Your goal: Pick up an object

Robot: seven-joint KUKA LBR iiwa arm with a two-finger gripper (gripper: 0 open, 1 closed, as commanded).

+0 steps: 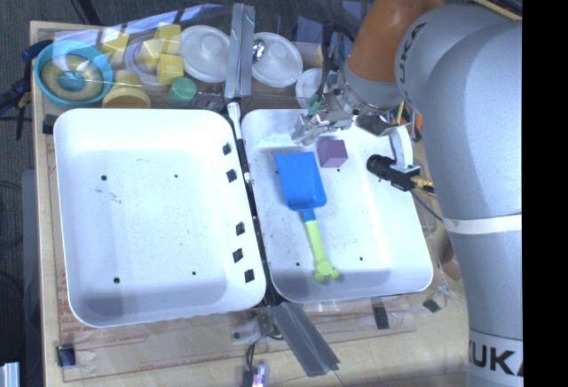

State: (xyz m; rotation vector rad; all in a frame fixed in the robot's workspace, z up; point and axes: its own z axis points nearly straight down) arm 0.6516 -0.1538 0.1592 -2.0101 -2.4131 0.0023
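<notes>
Nearest the lens, the grey arm [470,154] reaches into the right bin [404,274], its gripper [319,123] at the far wall, grip state indeterminate, purple block [333,151] just beside it, blue-and-green toy shovel [302,190] lengthwise below.

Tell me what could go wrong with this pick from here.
The gripper sits near the right bin's far wall, so it may scrape that wall. The purple block lies close beside the blue shovel; a descent could nudge either one instead of grasping cleanly.
</notes>
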